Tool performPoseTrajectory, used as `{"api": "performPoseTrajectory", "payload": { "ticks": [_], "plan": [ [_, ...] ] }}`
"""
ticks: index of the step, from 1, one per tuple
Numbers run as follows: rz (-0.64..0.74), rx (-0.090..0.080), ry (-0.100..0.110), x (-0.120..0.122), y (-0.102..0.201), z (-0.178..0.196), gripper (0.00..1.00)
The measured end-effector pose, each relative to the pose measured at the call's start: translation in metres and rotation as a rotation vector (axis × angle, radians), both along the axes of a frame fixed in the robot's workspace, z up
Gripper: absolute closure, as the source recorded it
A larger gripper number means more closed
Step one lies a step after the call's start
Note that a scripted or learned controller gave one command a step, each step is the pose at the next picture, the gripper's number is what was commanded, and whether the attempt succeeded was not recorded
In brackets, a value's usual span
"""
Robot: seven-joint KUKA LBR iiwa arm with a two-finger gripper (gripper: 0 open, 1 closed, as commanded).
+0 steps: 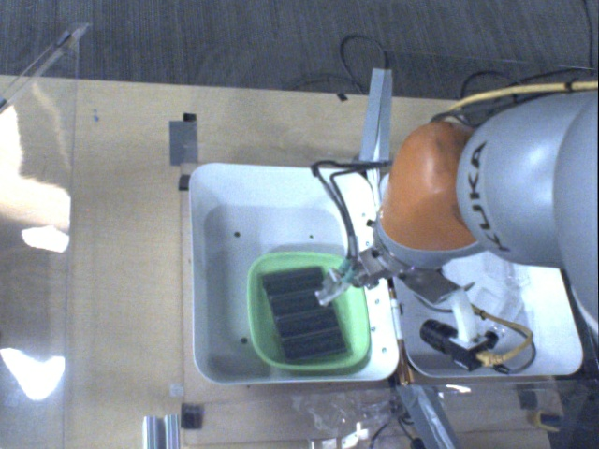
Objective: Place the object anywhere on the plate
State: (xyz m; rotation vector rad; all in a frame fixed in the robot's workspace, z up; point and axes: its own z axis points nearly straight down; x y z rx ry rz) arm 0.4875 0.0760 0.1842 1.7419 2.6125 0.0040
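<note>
A green plate (260, 293) sits in the front right part of the left white bin (225, 227). On it lies a black ridged block (301, 314), running from the plate's back left towards its front right. My gripper (333, 285) hangs over the plate's right side, just beside the block's upper right edge. Nothing shows between the gripper and the block to tell whether they touch. The grey arm with its orange band (426, 195) reaches in from the right above the wall between the two bins.
The right white bin (562, 349) is largely covered by the arm. The left half of the left bin is bare white floor. A grey metal post (376, 120) rises behind the bins. Wooden bench surface (103, 279) lies to the left.
</note>
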Motion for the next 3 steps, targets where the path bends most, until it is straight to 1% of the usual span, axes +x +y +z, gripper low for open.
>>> {"api": "performPoseTrajectory", "payload": {
  "ticks": [1,2,3],
  "plan": [
    [-0.035,0.001,-0.002,0.010,0.035,0.001,0.00],
    [-0.035,0.001,-0.003,0.011,0.035,0.001,0.00],
    [-0.115,0.001,-0.005,0.001,-0.031,0.070,0.00]
  ]
}}
